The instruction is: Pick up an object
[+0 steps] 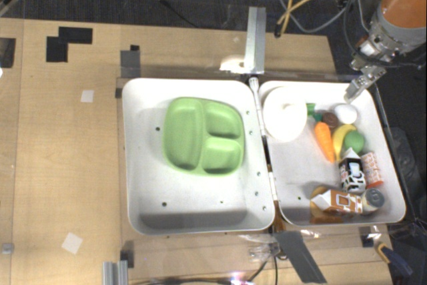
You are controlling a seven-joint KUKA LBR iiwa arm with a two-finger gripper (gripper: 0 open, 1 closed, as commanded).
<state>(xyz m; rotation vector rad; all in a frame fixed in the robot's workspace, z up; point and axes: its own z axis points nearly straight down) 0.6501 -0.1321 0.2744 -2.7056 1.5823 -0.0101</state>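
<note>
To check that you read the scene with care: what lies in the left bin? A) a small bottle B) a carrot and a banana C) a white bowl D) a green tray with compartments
D: the green tray with compartments lies in the left bin, while the food items sit in the right bin.
</note>
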